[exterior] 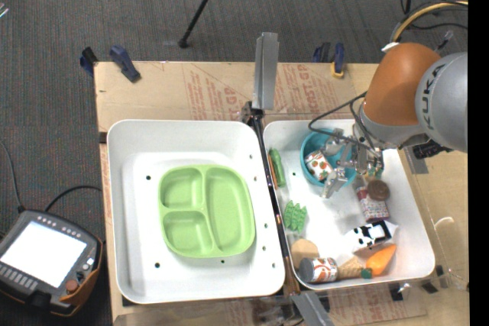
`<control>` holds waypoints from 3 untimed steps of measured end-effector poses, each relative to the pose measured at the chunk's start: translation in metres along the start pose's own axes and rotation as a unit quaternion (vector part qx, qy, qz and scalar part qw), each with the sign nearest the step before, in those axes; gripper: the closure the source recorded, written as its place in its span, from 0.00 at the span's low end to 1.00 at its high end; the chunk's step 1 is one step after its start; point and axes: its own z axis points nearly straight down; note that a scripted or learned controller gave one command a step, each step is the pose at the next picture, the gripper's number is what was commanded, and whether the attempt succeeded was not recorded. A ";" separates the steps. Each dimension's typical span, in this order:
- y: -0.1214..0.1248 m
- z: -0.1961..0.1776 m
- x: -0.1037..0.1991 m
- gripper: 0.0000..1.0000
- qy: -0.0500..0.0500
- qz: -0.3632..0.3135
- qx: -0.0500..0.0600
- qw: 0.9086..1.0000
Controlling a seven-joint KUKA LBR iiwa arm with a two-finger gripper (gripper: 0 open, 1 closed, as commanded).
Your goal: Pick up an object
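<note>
The two-finger gripper (345, 170) hovered, fingers spread, over the teal plastic bowl (315, 166) near the right white bin's (416, 221) far edge; descent and closing remained.

Two white bins (122, 164) (416, 240), one green divided plate (206, 210), one teal bowl (312, 173).

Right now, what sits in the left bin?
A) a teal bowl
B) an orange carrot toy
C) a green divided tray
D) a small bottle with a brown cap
C: the green divided tray lies alone in the left bin, while the teal bowl, the bottle and the orange toy are all in the right bin, where the gripper works.
</note>
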 end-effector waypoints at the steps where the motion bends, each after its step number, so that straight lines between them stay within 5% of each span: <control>1: -0.076 0.002 0.055 0.00 0.000 -0.010 0.001 1.000; 2: -0.046 0.003 -0.005 0.00 0.008 0.043 0.001 0.999; 3: -0.008 0.003 0.002 0.00 0.008 0.069 0.001 0.998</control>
